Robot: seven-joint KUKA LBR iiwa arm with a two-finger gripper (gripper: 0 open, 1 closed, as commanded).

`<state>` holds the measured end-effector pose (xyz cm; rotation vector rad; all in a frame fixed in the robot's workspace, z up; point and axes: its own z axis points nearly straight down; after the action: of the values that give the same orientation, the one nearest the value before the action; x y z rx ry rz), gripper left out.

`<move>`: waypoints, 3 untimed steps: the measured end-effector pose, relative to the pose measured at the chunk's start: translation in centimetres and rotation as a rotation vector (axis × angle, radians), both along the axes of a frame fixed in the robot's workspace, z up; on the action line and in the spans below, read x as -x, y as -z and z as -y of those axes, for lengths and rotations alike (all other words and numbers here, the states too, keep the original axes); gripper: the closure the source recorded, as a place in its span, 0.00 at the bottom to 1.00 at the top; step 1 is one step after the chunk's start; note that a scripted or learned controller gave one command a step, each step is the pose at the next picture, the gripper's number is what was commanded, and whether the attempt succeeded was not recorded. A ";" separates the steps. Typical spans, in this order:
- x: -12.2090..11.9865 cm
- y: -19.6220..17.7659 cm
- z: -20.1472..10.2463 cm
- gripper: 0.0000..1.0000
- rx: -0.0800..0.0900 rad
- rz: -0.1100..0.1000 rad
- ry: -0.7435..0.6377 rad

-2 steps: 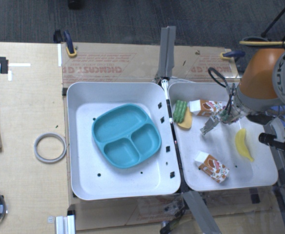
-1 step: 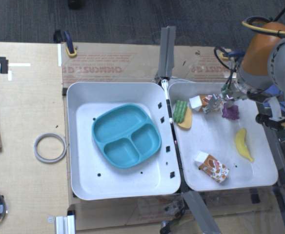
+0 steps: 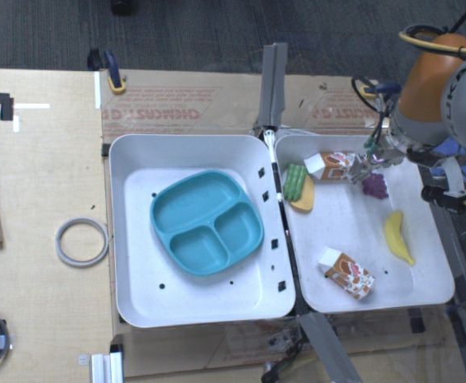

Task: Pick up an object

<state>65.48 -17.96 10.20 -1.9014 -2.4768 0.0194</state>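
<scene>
Two items crowd my gripper [image 3: 366,164] in the right bin [image 3: 424,294]: purple grapes [image 3: 375,186] and a small carton [image 3: 337,166]. I cannot tell its state. Closing here risks pinching both or nudging either aside.

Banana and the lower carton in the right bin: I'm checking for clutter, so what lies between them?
In the camera view, only bare white bin floor lies between the banana and the lower carton.

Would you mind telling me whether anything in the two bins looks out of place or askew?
Nothing looks damaged or spilled. The blue divided tray sits skewed in the left bin, and the small carton lies on its side in the right bin.
</scene>
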 end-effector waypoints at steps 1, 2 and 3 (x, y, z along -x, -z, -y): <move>0.6 1.3 -3.8 1.00 0.018 -0.017 0.336; 1.4 -2.1 -5.6 1.00 0.007 0.022 0.340; 0.4 -0.6 -7.5 1.00 0.011 -0.020 0.602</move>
<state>65.06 -10.46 10.79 -2.5408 -1.7951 0.0420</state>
